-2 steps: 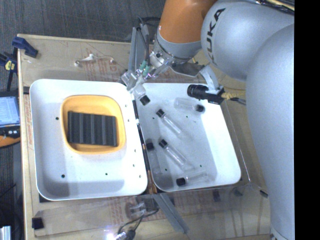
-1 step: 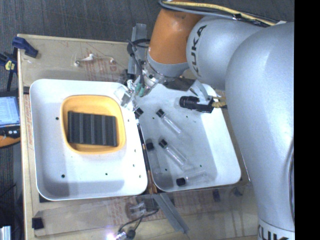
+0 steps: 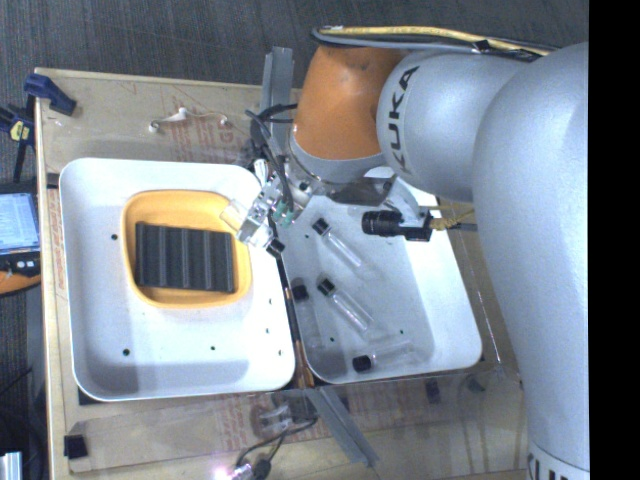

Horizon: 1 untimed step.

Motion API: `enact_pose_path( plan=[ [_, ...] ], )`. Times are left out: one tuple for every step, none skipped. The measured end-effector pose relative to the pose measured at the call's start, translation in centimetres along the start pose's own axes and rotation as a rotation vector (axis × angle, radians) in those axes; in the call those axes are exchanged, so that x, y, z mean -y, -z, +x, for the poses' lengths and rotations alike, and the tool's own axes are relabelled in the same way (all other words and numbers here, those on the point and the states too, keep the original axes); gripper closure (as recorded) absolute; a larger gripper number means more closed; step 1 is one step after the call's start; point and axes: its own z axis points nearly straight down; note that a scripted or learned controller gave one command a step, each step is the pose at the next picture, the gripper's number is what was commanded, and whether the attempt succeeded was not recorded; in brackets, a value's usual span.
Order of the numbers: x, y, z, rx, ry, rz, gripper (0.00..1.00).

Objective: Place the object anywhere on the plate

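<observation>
Gripper [image 3: 258, 211] sits over left bin's [image 3: 90, 368] right edge, at plate's [image 3: 170, 204] upper-right corner; can't tell its state, or whether it's got anything. Clear vials [image 3: 338, 246] w/ dark caps lie in right bin [image 3: 455, 313], to gripper's right, long axes running diagonal. Plate lies just left of gripper — short hop, I'd judge.

Two shallow white bins sat on the bench, the left bin [image 3: 90, 348] at nine o'clock with one yellow plate [image 3: 180, 206], the right bin [image 3: 455, 318] at three o'clock with three clear black-capped tubes [image 3: 345, 306], beside one grey arm [image 3: 480, 118] with one gripper [image 3: 262, 213].
</observation>
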Motion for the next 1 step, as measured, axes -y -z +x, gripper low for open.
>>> enact_pose_path(
  plan=[
    [-0.02,0.01,0.01,0.0,0.0,0.0,0.0]
  ],
)
